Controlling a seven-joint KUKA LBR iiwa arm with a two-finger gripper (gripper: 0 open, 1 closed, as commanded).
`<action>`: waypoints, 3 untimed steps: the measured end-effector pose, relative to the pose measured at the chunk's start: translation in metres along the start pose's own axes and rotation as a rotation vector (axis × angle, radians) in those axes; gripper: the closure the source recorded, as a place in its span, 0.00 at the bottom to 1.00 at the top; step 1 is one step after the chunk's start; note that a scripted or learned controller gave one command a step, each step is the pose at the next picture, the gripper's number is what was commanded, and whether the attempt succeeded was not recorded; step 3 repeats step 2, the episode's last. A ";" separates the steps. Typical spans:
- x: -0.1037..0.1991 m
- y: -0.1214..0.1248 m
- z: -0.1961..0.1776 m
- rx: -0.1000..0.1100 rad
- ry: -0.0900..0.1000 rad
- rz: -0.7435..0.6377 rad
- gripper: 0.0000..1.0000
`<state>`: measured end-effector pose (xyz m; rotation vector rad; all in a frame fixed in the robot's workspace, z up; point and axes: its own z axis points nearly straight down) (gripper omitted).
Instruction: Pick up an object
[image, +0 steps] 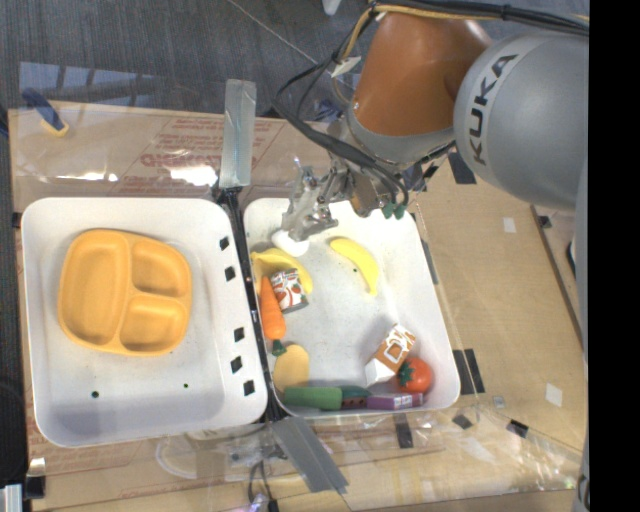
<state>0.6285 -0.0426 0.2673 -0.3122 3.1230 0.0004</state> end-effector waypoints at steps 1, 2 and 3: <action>-0.020 -0.038 -0.049 0.002 -0.002 0.320 1.00; -0.006 -0.084 -0.038 0.001 0.002 0.030 1.00; -0.006 -0.084 -0.038 0.001 0.002 0.030 1.00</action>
